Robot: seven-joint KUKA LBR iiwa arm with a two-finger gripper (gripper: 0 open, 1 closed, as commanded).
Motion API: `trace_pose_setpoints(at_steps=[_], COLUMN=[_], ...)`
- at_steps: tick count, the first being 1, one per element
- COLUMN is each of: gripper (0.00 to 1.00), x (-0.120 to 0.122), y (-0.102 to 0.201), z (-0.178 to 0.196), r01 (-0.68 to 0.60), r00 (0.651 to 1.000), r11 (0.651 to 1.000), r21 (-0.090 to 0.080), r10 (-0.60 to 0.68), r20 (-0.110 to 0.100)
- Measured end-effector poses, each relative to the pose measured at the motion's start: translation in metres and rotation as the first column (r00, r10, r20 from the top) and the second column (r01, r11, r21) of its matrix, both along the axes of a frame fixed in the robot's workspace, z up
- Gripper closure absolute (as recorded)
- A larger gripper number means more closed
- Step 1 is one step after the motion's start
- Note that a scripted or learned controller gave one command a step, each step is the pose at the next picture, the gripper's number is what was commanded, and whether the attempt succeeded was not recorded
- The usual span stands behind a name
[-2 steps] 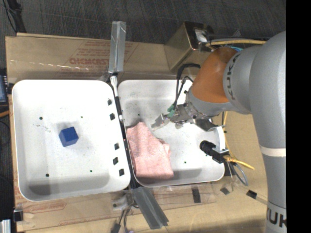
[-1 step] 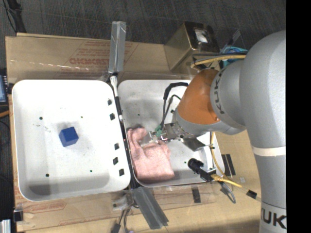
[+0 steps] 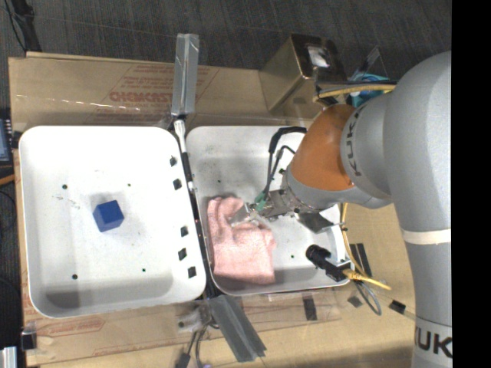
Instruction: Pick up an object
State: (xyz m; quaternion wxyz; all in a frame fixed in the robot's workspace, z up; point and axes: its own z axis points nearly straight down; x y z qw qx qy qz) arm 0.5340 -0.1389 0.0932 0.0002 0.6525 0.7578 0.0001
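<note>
**Worktop check — end effector at the pink cloth, grasp step**

Worktop [image 3: 92, 90] is carrying two white bins side by side. The arm [image 3: 399, 152] is reaching in from the right, and the end effector [image 3: 257, 205] is hanging at the top edge of the pink cloth [image 3: 242, 248]. The cloth is lying crumpled against the left wall of the right bin [image 3: 230, 140], toward the front. Can't tell whether the end effector is open or closed — too cluttered to read.

I'm reading this as the grasp step. Next move is calling for a firm close on a fold, then a straight lift. That wall is leaving little room on the cloth's left, while the back of the right bin is offering open floor. Blue cube [image 3: 109, 215] is lying well apart in the left bin [image 3: 46, 140].
</note>
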Motion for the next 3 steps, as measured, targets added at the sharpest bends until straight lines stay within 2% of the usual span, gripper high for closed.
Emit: trace_pose_setpoints(at_steps=[1, 2, 3], gripper=[0.00, 0.00, 0.00], x=[0.003, -0.020, -0.033], y=[-0.027, -0.024, 0.019], z=[0.036, 0.000, -0.001], r01=[0.164, 0.008, -0.109], r00=[0.987, 1.000, 0.994], r11=[0.987, 1.000, 0.994], r21=[0.000, 0.001, 0.001], r10=[-0.164, -0.008, 0.109], r20=[-0.003, 0.002, 0.000])
